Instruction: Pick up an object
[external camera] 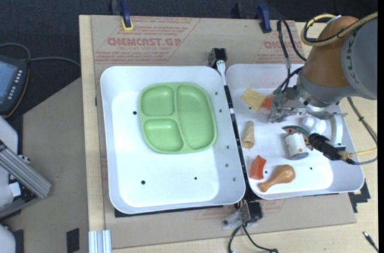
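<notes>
Five small toy foods lie loose in the right bin (354,177), arm above them.
Drumstick (277,177): light, hard, slick; take it at the narrow shank. Near it: red piece (257,166), cone (248,134), yellow wedge (254,99), white cylinder (294,145). Pincer (282,107) near the wedge; opening and hold cannot be told. Left bin (120,144) carries a green tray (177,117).

End effector (282,107) fingertips (behind wrist) indistinct

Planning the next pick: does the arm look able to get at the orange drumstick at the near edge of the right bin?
Probably yes. The drumstick lies on its own on the bin floor, apart from the red piece beside it, with nothing on top. The tool hangs over the same bin, farther back.
</notes>
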